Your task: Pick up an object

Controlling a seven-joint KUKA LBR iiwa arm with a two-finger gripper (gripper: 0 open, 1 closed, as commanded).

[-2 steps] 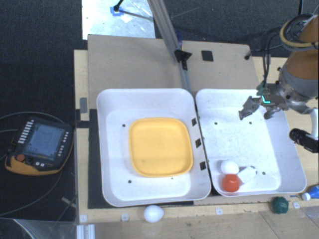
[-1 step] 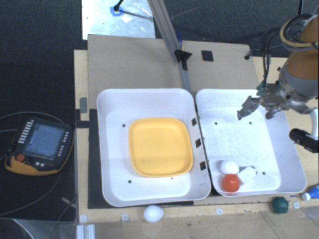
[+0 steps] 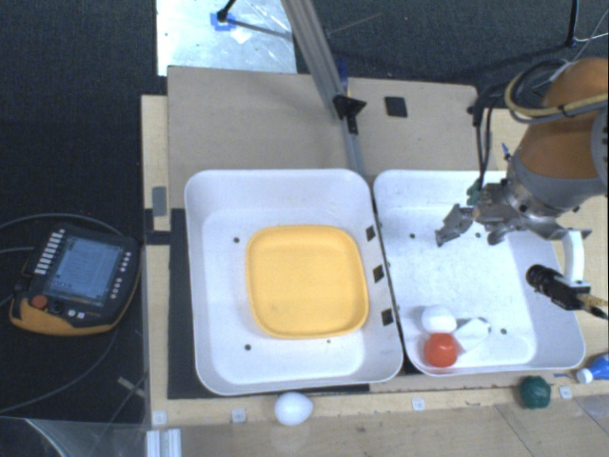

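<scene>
A yellow square plate (image 3: 307,280) lies in the left bin (image 3: 219,208). In the right bin (image 3: 409,198), near the front edge, sit a red ball (image 3: 441,350), a white rounded object (image 3: 439,320) just behind it, and a small white piece (image 3: 473,331) to their right. My gripper (image 3: 474,228) hangs over the back right part of the right bin, well behind those objects. Its two dark fingers are spread apart with nothing between them.
A white egg-shaped object (image 3: 293,408) lies on the bench in front of the left bin. A dark green ball (image 3: 535,391) sits off the right bin's front right corner. A teach pendant (image 3: 74,276) rests at the far left. A metal pole (image 3: 319,55) slants over the back.
</scene>
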